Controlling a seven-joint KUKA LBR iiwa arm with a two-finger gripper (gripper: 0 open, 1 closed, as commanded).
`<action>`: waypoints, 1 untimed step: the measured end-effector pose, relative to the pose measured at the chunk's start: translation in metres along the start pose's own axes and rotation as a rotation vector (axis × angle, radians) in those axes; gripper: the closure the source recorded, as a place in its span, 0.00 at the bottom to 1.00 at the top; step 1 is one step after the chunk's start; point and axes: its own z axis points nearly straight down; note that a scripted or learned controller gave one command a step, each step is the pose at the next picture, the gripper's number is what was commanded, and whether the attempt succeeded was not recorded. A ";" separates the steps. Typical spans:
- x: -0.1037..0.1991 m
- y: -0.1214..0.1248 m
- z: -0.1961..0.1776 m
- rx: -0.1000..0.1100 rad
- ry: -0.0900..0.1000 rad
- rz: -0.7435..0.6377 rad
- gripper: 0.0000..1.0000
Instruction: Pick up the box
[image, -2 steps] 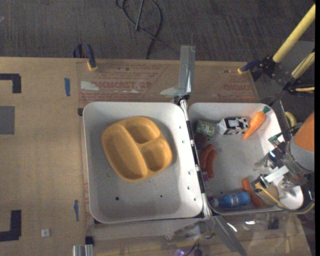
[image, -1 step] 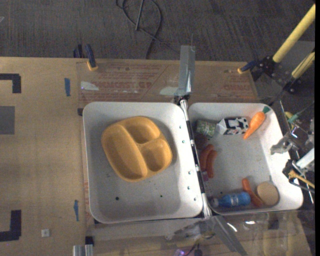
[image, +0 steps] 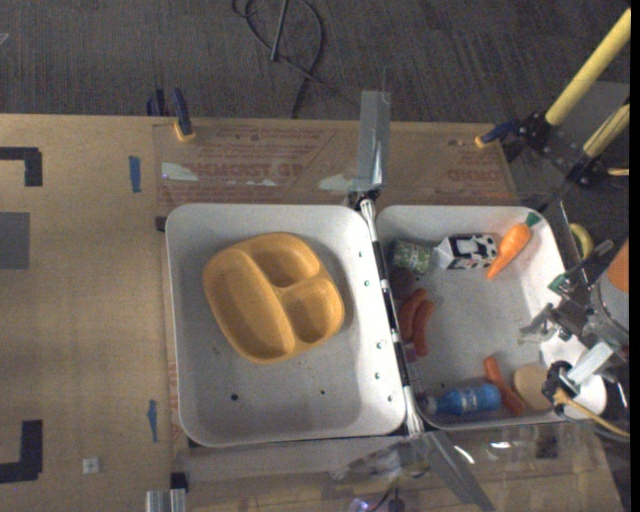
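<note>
The box (image: 468, 251), a small carton printed in black and white cow patches, lies on its side against the far wall of the right bin (image: 470, 330), which serves here as the landmark. Touching the box on its left is a green can (image: 410, 256); just to its right a toy carrot (image: 511, 247) leans toward the bin's far right corner. Nearer the bin's middle left lie two red sausages (image: 417, 320), and along its near wall sit a blue bottle (image: 468, 400), an orange piece and a tan round thing (image: 532, 384).

The tool (image: 572, 345) hangs over the bin's right edge, well apart from the box; whether it is released or clenched cannot be told, and nothing is seen in it.

The risks, as I judge them: the box is hemmed in by the can, the carrot and the wall, so a descent slightly off could strike the wall or catch a neighbour instead. A carton lying flat may also slip or tip out of a two-finger pinch taken across its wide face.
</note>
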 end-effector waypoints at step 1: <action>0.022 -0.017 0.041 -0.008 0.003 -0.004 0.00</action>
